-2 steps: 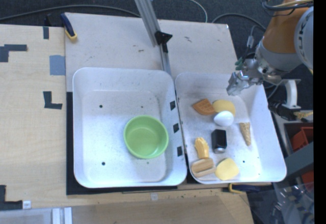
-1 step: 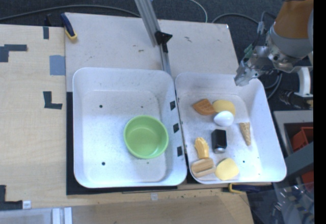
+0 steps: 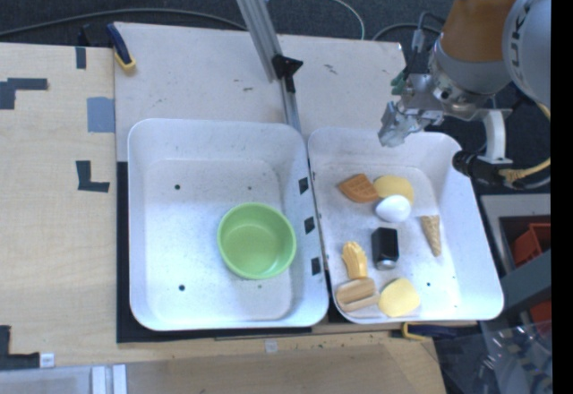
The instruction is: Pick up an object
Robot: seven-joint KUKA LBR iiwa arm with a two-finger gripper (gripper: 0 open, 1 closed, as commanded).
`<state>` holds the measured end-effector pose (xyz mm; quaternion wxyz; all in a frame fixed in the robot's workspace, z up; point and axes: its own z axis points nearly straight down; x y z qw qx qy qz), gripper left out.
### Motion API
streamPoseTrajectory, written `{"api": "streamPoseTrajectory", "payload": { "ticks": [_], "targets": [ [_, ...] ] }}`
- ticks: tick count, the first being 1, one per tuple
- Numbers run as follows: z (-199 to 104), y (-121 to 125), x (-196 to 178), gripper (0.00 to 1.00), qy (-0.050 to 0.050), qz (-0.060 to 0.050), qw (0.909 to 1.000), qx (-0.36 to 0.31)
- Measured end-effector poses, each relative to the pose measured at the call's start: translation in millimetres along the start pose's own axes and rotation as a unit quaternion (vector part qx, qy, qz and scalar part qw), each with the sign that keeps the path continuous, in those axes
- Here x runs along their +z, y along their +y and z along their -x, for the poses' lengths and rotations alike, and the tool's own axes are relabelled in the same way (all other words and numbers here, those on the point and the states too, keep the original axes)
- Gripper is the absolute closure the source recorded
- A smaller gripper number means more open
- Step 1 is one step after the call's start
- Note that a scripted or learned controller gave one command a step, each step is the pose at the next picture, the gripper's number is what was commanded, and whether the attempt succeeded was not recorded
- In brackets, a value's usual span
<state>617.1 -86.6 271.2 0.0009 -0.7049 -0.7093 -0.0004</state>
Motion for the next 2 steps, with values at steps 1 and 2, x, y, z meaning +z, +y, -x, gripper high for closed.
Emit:
{"api": "streamPoseTrajectory", "payload": {
  "ticks": [1,2],
  "targets": [
    [-54.5,2.0,11.9,1.00,0.000,-0.001,1.0000,0.000],
    [-106.8,11.4,14.0,1.00,0.000,0.000,1.0000,0.000]
  ]
}}
